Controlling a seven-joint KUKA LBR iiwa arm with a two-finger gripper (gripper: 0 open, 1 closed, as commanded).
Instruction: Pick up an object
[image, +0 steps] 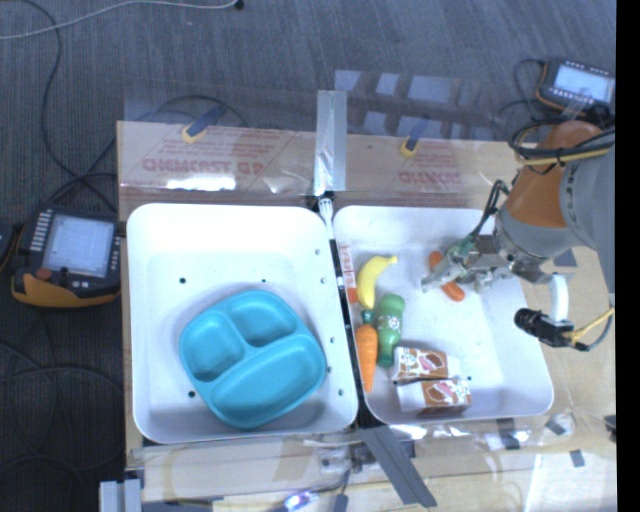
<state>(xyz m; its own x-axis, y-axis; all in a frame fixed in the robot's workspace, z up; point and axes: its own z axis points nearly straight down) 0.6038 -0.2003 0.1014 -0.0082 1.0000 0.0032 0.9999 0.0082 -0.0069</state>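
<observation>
right bin (520, 392), near edge: two small brown-and-white cartons (432, 380) lay side by side. beyond them, along the divider: a carrot (367, 355), a green bottle-shaped item (389, 315) and a banana (370, 279), all close together. far half of the same bin: a small orange piece (455, 292) lay just under the gripper (470, 262), another orange bit (435, 259) beside it. the arm came in from the right; whether its tips were spread or pressed together could not be told. left bin (160, 250): one blue divided plate (252, 356).
</observation>
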